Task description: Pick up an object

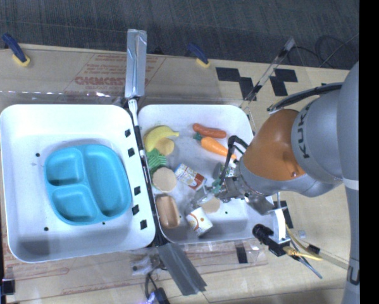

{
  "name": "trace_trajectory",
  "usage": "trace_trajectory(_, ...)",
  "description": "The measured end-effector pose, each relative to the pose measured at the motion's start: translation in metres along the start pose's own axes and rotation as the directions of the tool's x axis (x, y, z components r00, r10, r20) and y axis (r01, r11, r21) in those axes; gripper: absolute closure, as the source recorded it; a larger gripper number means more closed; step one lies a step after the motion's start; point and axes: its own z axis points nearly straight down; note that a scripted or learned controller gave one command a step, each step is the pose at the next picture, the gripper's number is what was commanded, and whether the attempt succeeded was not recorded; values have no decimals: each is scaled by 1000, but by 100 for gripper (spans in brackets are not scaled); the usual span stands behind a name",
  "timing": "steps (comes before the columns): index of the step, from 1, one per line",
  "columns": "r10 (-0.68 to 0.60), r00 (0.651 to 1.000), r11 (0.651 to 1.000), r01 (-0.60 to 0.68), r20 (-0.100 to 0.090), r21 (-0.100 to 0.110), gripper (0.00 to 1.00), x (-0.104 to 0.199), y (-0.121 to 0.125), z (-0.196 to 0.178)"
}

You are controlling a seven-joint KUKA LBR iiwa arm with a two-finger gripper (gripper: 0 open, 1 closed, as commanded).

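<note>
Right bin [176, 114] — carrot [213, 146] lies slantwise, tip lower-right.

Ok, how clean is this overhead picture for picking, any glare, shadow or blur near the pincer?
Camera view: even light, no strong glare on the shallow white right bin; the grey arm with its orange band shades the bin's right side; small items near the pincer look soft and hard to separate.

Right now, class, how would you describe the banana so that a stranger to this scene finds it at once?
Start at the right-hand white bin, the one crowded with toy food. Go to its upper left corner, beside the divider. The banana is the only yellow, curved piece there, left of the two orange carrots.
</note>
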Motion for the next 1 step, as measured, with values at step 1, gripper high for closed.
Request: trace_trajectory(1,5,1000,1000,-5,1,0,0,-15,89,0)
